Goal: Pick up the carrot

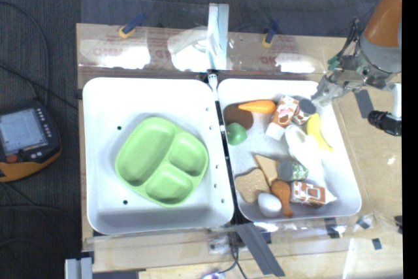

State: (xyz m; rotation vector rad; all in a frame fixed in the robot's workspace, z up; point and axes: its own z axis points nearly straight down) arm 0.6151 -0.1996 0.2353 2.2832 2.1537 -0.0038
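The orange carrot (257,106) lies on its side at the back of the right bin (346,166), its tip pointing left, beside a small printed carton (286,111). My gripper (324,92) hangs at the bin's back right corner, about a hand's width right of the carrot and apart from it. The fingers are small and blurred, with nothing visible between them.
The right bin also holds a brown item (239,118), a green ball (236,134), a banana (317,130), a white bottle (302,144), bread slices (251,183), an egg (269,204), a drumstick (283,193) and a second carton (308,193). A green divided plate (163,160) sits in the left bin (104,101).
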